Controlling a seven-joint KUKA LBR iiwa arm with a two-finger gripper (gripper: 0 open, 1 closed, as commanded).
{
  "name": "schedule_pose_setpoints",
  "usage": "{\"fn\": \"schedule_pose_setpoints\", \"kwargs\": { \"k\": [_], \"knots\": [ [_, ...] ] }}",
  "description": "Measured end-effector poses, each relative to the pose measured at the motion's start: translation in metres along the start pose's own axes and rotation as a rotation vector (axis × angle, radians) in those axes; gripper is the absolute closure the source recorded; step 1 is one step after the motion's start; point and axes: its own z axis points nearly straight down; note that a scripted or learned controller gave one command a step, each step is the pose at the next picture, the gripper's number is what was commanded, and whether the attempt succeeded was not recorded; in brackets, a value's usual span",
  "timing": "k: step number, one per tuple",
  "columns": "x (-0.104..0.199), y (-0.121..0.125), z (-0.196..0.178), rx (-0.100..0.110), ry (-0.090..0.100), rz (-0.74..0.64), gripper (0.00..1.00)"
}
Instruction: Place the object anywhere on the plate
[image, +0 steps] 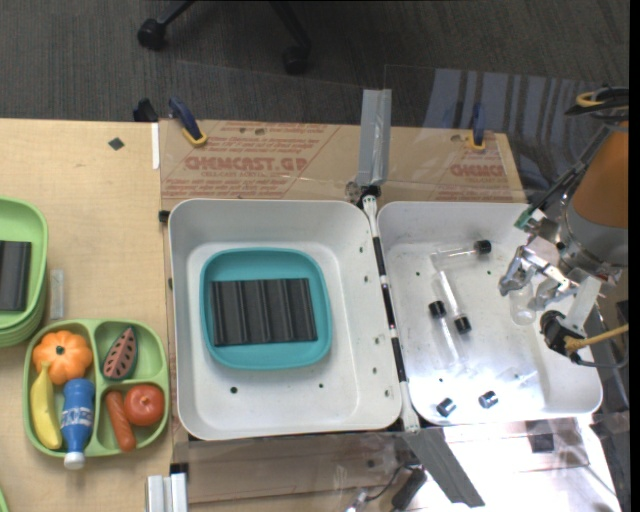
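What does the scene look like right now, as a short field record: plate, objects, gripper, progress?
plate: teal plate with a dark ribbed insert, in the left bin
objects: clear tubes with black caps, scattered in the right bin
gripper: gripper above the right bin's right side; grasp cannot be told
progress: no tube on the plate yet

Dark grey carpet (300, 95) and chair base (225, 35) lie beyond wooden bench (80, 180).
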Motion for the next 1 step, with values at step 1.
{"fn": "schedule_pose_setpoints", "kwargs": {
  "k": [1],
  "knots": [
    [0.0, 0.0001, -0.0001, 0.0, 0.0, 0.0, 0.0]
  ]
}}
